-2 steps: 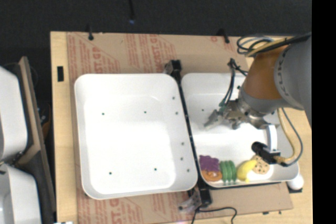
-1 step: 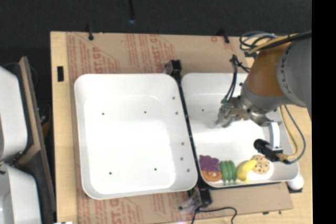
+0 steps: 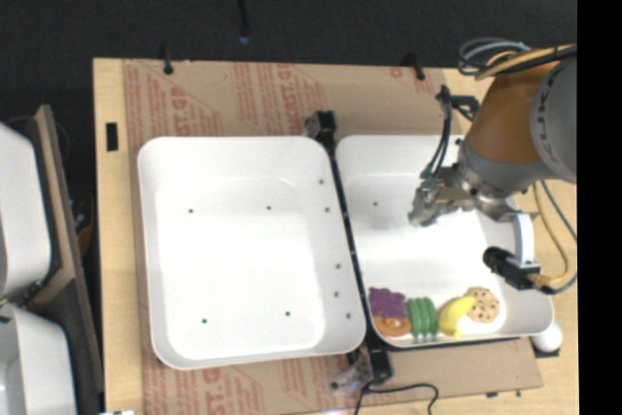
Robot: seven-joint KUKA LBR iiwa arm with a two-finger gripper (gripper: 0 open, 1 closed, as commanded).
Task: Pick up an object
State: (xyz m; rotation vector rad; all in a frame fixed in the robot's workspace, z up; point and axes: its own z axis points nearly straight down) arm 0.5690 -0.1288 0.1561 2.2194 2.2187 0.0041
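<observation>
Broadly, the bench (image 3: 243, 97) is seen bearing two shallow white bins, and the left bin (image 3: 155, 209) lies well to the left of the gripper (image 3: 425, 206), across the divider between the bins. The right bin (image 3: 389, 155) is the one over which the gripper is poised, the grey arm (image 3: 515, 126) with its orange band reaching in from the right. Whether the gripper is open or closed cannot be told, since it is seen small and blurred from above; nothing is shown to be held by it. The candidate objects are lined along the near wall of the right bin, below the gripper and well apart from it: an orange and purple piece (image 3: 390, 313) just left of below, a green ribbed piece (image 3: 422, 316) directly below, a yellow banana-like piece (image 3: 455, 314) slightly to the right, and a spotted cookie (image 3: 482, 305) further right. The approach step is judged to be in hand, no object having been reached. A move toward the near wall and a descent over one chosen piece are called for next.
</observation>
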